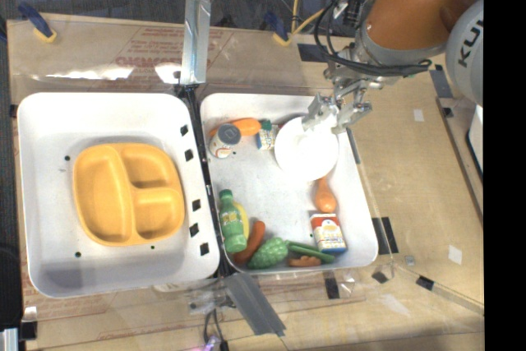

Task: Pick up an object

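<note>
End effector (335, 113) spread over white plate (306, 150) rim, pinching nothing. Probably light, stiff, slippery; best taken at thin edge.

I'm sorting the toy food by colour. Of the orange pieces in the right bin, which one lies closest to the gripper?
The orange piece just below the white plate, by the bin's right wall. The gripper hangs over the plate's upper edge; the other orange pieces lie further left or lower.

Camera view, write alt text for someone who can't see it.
The tool hangs over the right bin's far edge, above a white plate among toy foods. The left bin holds a yellow divided tray.
</note>
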`<state>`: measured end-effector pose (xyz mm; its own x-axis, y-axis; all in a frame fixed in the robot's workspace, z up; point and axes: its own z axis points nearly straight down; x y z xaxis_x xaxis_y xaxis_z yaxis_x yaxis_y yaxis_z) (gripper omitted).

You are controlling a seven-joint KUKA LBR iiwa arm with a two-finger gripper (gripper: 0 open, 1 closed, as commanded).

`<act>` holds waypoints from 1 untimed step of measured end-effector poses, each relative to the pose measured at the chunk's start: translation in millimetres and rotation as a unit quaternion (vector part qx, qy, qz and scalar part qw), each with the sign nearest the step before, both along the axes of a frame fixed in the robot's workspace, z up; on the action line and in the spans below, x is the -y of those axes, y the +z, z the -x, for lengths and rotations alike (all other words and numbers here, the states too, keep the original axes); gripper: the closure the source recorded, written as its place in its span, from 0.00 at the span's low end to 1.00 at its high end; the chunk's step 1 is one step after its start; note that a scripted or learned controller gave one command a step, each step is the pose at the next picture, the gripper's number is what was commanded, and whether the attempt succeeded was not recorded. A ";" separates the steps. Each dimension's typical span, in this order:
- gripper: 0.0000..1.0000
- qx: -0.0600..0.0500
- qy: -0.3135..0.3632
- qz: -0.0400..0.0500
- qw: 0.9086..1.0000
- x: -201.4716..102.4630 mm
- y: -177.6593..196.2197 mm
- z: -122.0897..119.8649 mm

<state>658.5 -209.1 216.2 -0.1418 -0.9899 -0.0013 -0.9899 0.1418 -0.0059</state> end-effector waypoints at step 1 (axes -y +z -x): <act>1.00 -0.001 -0.011 -0.001 1.000 -63.6 33.6 0.1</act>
